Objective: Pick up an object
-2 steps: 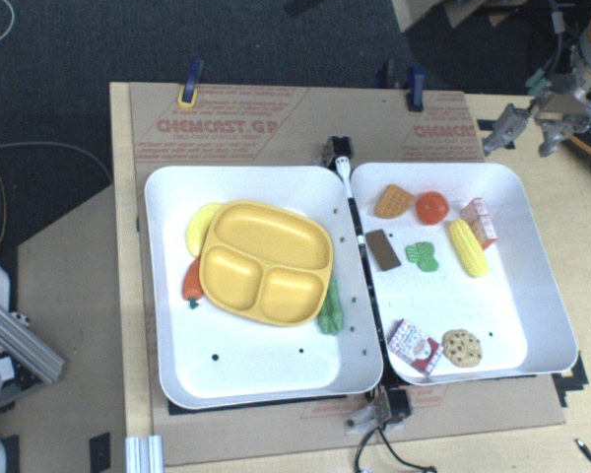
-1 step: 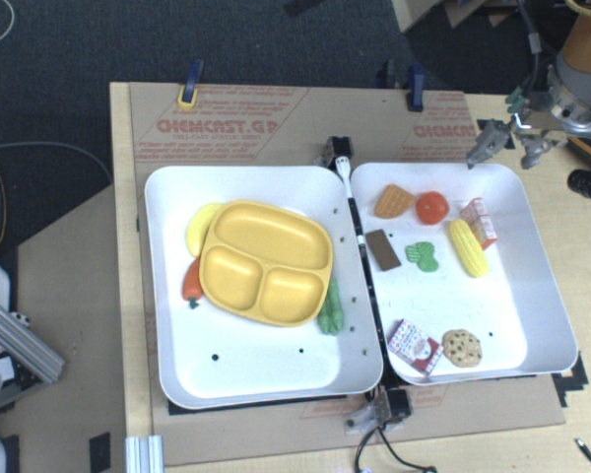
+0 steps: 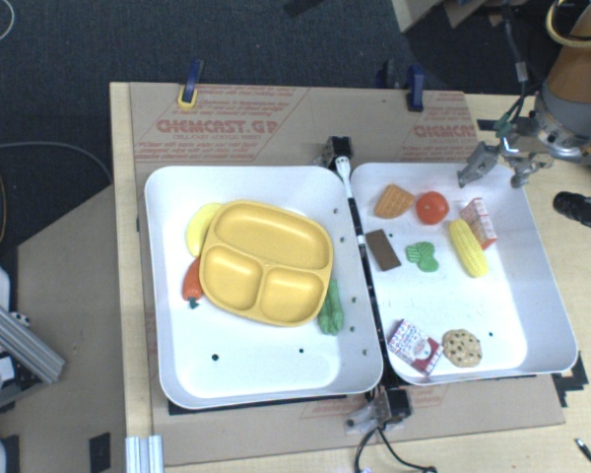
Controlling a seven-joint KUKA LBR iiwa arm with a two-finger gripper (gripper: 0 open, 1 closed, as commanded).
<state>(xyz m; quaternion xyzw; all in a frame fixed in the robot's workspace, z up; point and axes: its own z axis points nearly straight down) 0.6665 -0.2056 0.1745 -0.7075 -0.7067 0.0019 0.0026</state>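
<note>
My gripper (image 3: 495, 170) hangs above the far edge of the right bin (image 3: 532, 348), fingers spread open with nothing between them. Below it in that bin lie a red tomato (image 3: 431, 207), an orange wedge (image 3: 394, 201), a corn cob (image 3: 468, 247), a red-and-white packet (image 3: 480, 221), a brown bar (image 3: 382, 249), a green piece (image 3: 423, 255), a cookie (image 3: 461, 347) and a red-and-white carton (image 3: 412, 346). The tomato and the packet lie closest to the gripper.
The left bin (image 3: 177, 353) holds a yellow divided tray (image 3: 264, 262) with a banana (image 3: 200, 227), a red-orange pepper (image 3: 192, 282) and a green vegetable (image 3: 331, 310) tucked at its sides. Two clamps (image 3: 188, 87) hold the cardboard at the back.
</note>
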